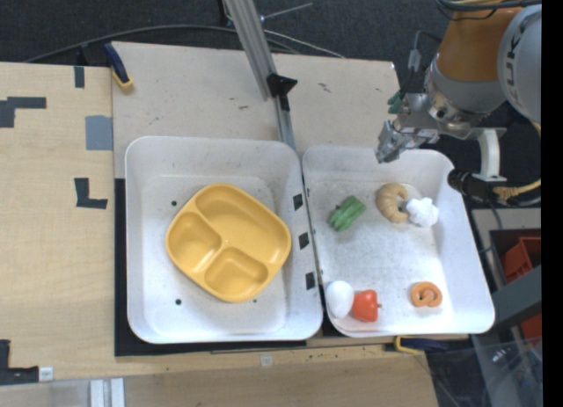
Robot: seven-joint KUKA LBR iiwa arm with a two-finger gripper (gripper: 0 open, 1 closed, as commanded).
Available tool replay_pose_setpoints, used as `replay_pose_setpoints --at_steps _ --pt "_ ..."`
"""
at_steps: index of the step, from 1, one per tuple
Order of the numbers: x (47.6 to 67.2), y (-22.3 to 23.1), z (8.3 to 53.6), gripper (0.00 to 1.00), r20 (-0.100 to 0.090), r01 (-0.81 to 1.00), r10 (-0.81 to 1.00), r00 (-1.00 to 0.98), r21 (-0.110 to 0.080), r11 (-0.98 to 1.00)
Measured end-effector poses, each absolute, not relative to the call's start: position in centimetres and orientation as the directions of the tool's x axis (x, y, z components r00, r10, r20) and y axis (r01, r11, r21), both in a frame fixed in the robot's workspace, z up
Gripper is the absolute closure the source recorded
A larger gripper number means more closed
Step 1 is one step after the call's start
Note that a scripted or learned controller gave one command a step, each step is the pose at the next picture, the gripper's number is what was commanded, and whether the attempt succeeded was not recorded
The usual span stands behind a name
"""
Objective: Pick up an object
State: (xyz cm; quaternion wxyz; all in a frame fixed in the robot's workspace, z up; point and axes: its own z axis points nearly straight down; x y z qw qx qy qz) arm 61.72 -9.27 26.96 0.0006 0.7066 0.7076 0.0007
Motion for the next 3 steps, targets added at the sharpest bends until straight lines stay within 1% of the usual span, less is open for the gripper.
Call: replay_pose_setpoints --at_steps 1,2,3 --pt "59.7 -5.4 26.4 1.0 0.001 1.0 1.0 -0.004 -0.003 0.004" --pt "57.6 0.3 26.2 1.0 0.001 1.0 1.0 -0.007 -0.004 0.007" --pt "55.8 5.0 23.9 1.0 0.001 1.0 1.0 -0.006 -0.005 0.006"
